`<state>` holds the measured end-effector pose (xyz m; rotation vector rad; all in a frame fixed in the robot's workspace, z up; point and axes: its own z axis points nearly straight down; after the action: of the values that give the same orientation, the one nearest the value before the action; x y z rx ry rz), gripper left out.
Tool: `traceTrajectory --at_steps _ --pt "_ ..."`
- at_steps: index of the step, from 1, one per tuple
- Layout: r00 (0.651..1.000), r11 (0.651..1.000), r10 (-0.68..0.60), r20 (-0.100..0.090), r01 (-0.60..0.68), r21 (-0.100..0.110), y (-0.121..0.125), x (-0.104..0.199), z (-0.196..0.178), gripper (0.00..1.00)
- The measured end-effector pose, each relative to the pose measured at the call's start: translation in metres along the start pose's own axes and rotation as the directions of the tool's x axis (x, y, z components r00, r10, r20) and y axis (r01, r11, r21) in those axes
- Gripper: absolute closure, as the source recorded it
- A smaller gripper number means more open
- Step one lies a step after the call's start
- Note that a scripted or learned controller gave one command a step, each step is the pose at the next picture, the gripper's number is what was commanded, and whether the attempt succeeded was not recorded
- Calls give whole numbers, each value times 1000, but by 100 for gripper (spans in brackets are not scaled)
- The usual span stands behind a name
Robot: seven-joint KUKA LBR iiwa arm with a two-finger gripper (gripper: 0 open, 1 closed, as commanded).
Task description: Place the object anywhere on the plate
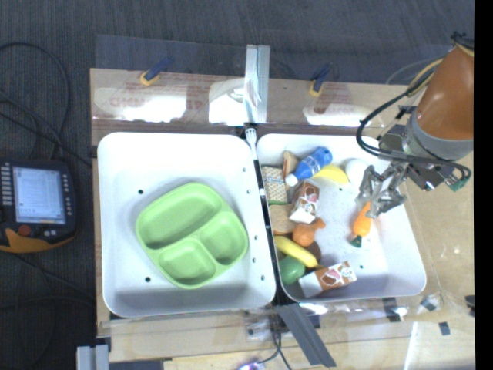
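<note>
Gripper (379,193) above carrot (360,223), tip toward bin's (400,272) near edge.

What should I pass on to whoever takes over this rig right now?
Gripper: over the right bin, fingertips at the top of the toy carrot; a firm grasp cannot be confirmed.
Carrot: still low in the right bin, apart from the pile of toy food along the bin's left side.
Green plate: in the left bin, nothing on it.
Done: the approach to the carrot.
Left: secure it, lift, carry it across the divider, set it on the plate.
</note>
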<state>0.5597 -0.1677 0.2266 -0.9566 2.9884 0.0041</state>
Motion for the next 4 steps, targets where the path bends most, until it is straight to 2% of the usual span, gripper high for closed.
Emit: traceTrajectory --at_steps 1,2,3,4 --pt "999 999 -35 0 35 2 56 -24 -5 100" --pt "980 980 199 -5 -199 -1 121 -20 25 100" --pt "957 957 291 -2 -291 1 148 -51 26 100" --pt "998 998 64 2 -64 3 173 -115 -76 100"
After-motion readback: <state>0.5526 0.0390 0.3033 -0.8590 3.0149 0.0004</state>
